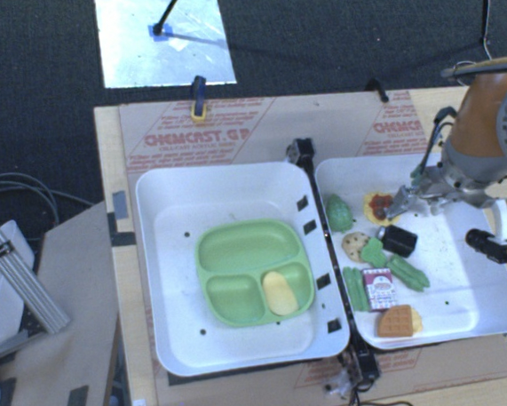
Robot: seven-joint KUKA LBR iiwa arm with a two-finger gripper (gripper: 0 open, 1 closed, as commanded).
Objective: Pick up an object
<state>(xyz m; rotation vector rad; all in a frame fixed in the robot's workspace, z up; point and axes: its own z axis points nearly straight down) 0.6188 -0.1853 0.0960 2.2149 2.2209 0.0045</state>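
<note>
the gripper hangs low over the right bin at the frame's right, beside a black cylinder and red toy; its grasp cannot be told. nothing looks lifted, so the pick remains undone.

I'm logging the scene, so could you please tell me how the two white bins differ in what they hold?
The left bin holds a green divided plate with one yellow food piece in a compartment; the right bin holds many loose small items, such as a cookie and a small red box. The gripper is over the right bin, not the left. Both are shallow, white and side by side.
</note>
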